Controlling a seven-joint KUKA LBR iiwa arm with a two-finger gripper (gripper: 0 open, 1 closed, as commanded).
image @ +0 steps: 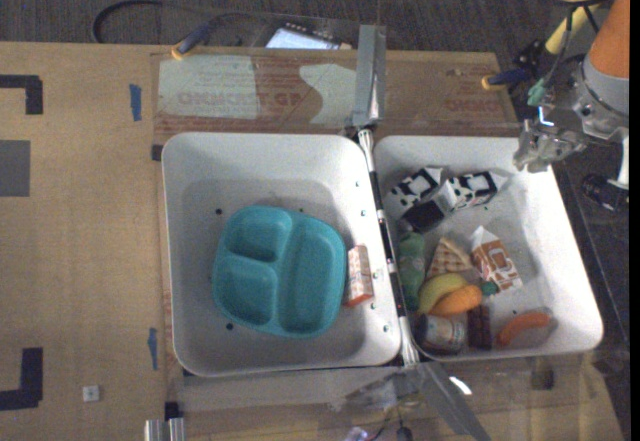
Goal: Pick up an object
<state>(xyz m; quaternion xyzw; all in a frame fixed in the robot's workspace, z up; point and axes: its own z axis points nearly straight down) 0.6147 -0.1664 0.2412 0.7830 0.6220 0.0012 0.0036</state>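
A jumble of small toy foods waits in the right bin, any one of them a candidate for picking: a black-and-white carton near the back, a green bottle against the dividing wall, a sandwich wedge, a yellow banana, an orange piece, a small can, a carrot and a printed snack box. They lie crowded toward the bin's left and front, several touching, which will likely make a clean grip harder. The claw hangs over the bin's back right corner, apart from every item and holding nothing; whether it is open or closed cannot be told from this angle. In the left bin a teal divided plate lies flat, with a small orange packet just beside it near the shared wall. Both bins sit side by side on the cardboard-covered tabletop, within the arm's reach.
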